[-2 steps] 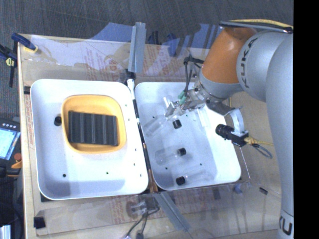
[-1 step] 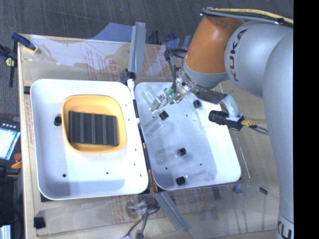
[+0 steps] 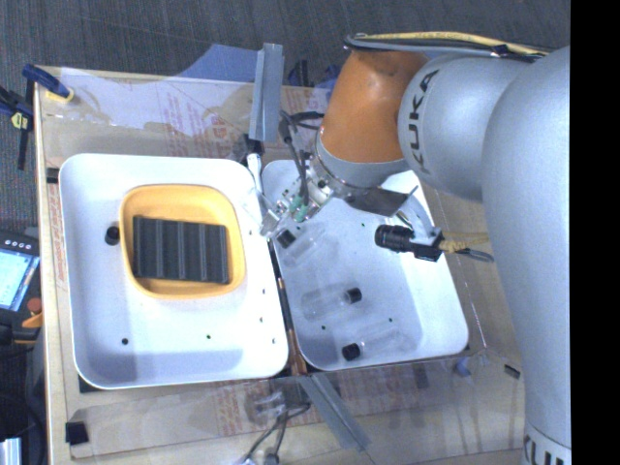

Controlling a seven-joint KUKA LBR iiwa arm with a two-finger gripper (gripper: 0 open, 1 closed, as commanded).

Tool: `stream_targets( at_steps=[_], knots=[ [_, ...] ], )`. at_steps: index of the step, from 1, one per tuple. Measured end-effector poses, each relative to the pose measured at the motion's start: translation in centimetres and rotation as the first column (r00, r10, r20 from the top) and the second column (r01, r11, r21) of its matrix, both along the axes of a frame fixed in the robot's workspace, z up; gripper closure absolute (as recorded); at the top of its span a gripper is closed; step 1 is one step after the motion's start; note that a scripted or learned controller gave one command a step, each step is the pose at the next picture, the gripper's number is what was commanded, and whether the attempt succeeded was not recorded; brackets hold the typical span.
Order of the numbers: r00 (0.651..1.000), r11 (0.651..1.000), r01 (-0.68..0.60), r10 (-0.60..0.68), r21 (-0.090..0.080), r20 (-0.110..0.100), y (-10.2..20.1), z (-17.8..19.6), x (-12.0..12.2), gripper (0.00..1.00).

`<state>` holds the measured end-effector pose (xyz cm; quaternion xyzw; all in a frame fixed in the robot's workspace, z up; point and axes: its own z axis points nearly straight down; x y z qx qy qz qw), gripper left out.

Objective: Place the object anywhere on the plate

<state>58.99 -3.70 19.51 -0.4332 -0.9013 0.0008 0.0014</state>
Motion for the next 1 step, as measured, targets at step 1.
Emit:
stream_targets(
  at_steps=[1],
  knots=[
    [1.000, 1.000, 0.001, -0.001, 0.000, 0.000, -0.05, 0.02, 0.01, 0.00]
  ],
)
